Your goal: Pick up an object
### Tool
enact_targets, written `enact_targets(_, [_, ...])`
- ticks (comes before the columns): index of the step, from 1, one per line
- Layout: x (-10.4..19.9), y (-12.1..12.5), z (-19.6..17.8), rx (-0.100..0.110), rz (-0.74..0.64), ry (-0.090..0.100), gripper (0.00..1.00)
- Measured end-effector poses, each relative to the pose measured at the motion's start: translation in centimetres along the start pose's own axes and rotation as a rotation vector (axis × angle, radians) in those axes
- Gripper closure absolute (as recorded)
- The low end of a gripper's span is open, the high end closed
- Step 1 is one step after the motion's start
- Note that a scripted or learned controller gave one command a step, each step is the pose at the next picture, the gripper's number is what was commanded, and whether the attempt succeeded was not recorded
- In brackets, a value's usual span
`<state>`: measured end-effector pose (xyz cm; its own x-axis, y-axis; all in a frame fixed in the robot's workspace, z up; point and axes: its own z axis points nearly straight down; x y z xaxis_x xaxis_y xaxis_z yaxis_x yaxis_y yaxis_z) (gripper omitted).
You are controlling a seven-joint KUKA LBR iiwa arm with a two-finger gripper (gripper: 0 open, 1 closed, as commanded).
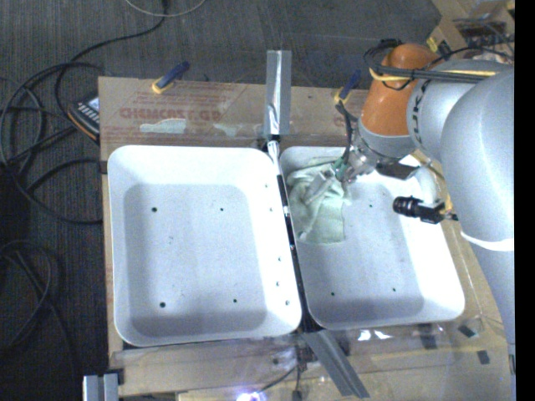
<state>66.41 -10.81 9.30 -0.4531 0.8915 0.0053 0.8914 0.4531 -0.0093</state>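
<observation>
A pale green, crumpled cloth point(323, 205) lies in the far left part of the right bin point(393, 282), close to the divider between the bins. My gripper point(346, 170) is low over the cloth's far right corner and seems to touch it there. The grey arm with its orange band point(393, 98) comes in from the upper right and hides the bin's far right corner. The cloth rests on the bin floor, with a raised fold near the gripper.
The left bin point(201, 241) sits beside the right one, with a metal post point(278, 90) rising behind the divider. A black fitting point(415, 208) sticks out from the arm over the right bin. Cables lie on the floor at left.
</observation>
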Motion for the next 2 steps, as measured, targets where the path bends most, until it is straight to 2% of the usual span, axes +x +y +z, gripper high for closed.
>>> enact_targets(1, [-0.2,0.2,-1.1,-0.010,0.000,-0.010,1.00])
enact_targets(2, [3.7,2.3,-10.4,-0.009,0.086,-0.007,1.00])
